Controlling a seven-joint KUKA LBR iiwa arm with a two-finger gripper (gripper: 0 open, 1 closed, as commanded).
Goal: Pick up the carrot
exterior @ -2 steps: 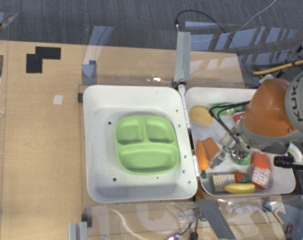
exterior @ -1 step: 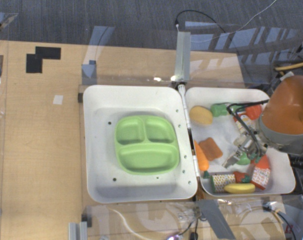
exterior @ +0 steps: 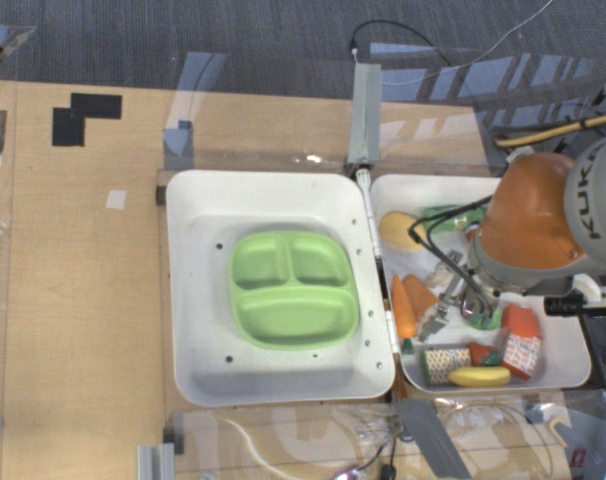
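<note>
Hovering my pincer (exterior: 441, 316) in the right bin (exterior: 581, 373), fingers parted and holding nothing, I am eyeing the carrot (exterior: 404, 308) lying just left, its length running alongside the bin's left wall.

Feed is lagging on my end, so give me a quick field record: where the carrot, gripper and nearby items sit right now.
carrot: right bin, left side, lying loose
gripper: low over the right bin, just right of the carrot
carrot held: no
left bin: holds green divided plate
near carrot: banana, red carton
</note>
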